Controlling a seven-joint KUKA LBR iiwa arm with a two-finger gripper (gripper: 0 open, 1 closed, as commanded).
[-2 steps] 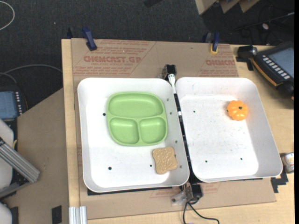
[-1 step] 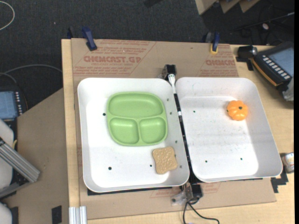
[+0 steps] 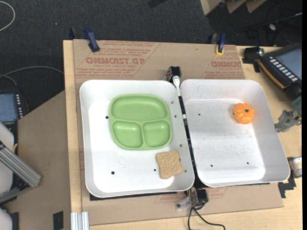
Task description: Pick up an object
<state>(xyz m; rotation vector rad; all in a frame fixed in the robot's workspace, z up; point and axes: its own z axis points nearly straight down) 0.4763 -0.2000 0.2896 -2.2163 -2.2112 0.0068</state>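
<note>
**A:** So what's on the desk (image 3: pixel 144 56)? Looks like a brown board with red lettering, clamped at the back edge, dark carpet behind it.

**B:** Yep. Two white bins side by side. The left bin (image 3: pixel 96 143) has a green divided plate (image 3: pixel 140 121) and a tan cracker-looking thing (image 3: pixel 169 164) just beside the plate's near corner, maybe toast. The right bin (image 3: pixel 230 157) holds a small orange pumpkin (image 3: pixel 243 113) near its far right corner.

**A:** Jaws?

**B:** Can't tell from here.
</note>
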